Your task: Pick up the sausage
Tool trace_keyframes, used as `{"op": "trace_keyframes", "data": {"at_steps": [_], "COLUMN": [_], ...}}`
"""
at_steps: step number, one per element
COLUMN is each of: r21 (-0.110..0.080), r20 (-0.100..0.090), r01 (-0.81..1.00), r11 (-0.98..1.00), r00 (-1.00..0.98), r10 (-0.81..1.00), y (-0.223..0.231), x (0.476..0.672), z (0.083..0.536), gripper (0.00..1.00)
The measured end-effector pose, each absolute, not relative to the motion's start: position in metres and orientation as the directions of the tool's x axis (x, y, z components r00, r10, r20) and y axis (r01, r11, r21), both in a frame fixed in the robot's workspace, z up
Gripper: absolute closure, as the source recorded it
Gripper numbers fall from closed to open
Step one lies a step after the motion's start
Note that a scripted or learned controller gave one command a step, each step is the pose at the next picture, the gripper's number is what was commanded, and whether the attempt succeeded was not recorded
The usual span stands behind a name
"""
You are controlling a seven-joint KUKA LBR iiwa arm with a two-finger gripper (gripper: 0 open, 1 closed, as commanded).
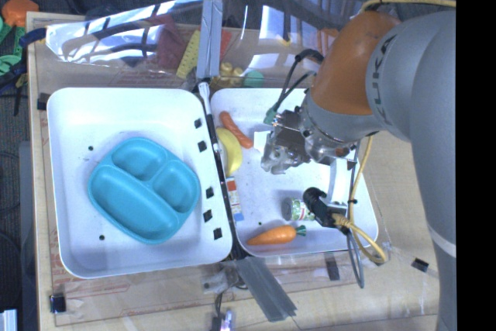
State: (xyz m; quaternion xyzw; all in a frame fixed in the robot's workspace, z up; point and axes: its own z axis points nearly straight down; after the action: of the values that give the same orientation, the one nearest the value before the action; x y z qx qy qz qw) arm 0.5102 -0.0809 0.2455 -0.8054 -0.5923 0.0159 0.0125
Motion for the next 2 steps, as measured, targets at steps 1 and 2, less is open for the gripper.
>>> {"op": "trace_keyframes", "data": {"at_steps": [1, 2], "r21": [-0.007, -0.010], "r20": [-0.002, -0.003], "r01": [0.937, 0.938], "r11": [-0.350, -0.346], "r00": [0.350, 0.346], "r10": [0.937, 0.938], "y": [-0.1146, -0.1147], "x": [0.4820, 0.4830], "z": [0.1861, 0.1941], "gripper": [1.00, 1.00]}}
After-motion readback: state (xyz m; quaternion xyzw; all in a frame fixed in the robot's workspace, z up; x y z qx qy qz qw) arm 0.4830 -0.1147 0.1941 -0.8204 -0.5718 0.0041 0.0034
